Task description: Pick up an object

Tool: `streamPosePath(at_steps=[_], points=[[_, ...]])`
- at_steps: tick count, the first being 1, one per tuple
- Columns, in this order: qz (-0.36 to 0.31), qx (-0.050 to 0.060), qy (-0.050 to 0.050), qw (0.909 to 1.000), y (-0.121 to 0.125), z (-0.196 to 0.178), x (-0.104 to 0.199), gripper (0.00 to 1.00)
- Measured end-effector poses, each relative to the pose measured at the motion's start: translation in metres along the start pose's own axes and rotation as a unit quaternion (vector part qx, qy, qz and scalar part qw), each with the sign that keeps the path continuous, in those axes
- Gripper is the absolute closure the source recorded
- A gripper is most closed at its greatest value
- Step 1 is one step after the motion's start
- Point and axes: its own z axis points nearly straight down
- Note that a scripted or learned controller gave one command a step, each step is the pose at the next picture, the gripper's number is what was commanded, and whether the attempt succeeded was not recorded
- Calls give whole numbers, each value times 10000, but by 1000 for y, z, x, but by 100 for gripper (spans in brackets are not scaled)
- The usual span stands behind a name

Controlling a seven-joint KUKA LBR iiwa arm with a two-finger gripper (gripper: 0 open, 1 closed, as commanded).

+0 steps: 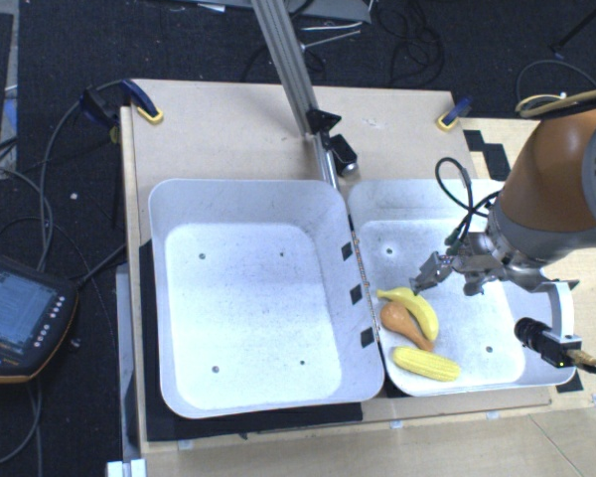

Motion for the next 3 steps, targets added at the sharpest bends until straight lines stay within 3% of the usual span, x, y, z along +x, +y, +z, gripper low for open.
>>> streamPosePath(at_steps=[2,3], points=[[3,1,-2,10000,5,101,8,0],[6,-18,-3,10000,5,89,8,100]])
